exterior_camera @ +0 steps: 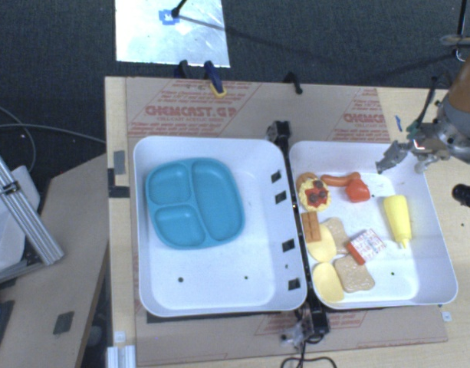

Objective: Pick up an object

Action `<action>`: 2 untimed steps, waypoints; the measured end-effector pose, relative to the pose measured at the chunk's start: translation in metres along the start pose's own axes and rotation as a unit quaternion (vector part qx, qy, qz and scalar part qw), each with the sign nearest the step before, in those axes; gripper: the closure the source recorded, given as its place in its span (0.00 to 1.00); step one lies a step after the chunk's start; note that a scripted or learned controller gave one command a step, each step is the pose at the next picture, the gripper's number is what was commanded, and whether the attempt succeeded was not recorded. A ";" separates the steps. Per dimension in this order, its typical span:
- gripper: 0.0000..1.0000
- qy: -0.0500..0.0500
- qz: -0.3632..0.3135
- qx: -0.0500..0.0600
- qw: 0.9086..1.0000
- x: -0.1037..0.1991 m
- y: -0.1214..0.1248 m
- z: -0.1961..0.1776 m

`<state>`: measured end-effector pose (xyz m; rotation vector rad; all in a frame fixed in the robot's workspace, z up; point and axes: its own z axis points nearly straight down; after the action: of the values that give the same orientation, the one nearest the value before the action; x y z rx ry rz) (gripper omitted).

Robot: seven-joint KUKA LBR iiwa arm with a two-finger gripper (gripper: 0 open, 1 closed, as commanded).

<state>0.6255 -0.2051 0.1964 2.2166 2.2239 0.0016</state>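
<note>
Here, in the camera view, the arm (466,98) enters at three o'clock and its gripper (407,156) hangs over the far right corner of the right bin (430,240), toward two o'clock of the bin's floor. Its two fingers stand spread apart, one pointing toward the bin's middle and the other nearer the far wall, with nothing between them.

The candidates all lie in that bin. A yellow bottle (398,218) lies on its side at about five o'clock from the gripper, nearest to it. A red tomato-like piece (358,191) sits at eight o'clock from the gripper, touching a sausage (338,179). Farther toward the divider are a small pizza (314,192), a red-and-white packet (366,244), a toast slice (354,274) and yellow rounds (327,280). The left bin (219,282) holds a blue divided plate (195,202).

I judge this the approach step: no object is yet chosen or touched. The next move calls for shifting inward over one piece, aligning the fingers across its narrow width, then descending.

The bottle has bare white floor all round it, so it offers the freest grasp. The pieces near the divider crowd each other, leaving little finger room. The bin's far and right rims lie close to the gripper, so descending here risks striking a wall.
</note>
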 end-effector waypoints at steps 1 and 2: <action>0.00 0.001 -0.002 0.003 1.000 0.033 0.010 0.118; 1.00 0.000 -0.002 -0.002 1.000 0.031 0.013 0.100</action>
<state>0.6381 -0.1744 0.0966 2.2088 2.2260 0.0058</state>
